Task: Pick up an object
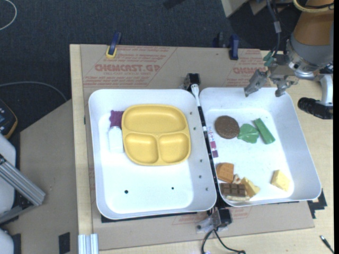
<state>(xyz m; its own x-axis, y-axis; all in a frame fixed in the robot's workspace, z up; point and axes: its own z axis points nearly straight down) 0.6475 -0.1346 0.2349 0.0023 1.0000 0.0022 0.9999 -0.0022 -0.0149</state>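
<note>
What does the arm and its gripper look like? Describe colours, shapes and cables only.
The arm is a thick rounded body with an orange band above a grey wrist ring. The gripper is grey metal with two thin, splayed fingers and a small teal-green part near its base. Dark cables run along the arm's upper part.

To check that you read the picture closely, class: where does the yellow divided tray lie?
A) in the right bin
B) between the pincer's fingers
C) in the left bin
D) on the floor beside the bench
C: the yellow divided tray rests inside the left bin, while the pincer hangs apart from it over the right bin's far edge.
</note>
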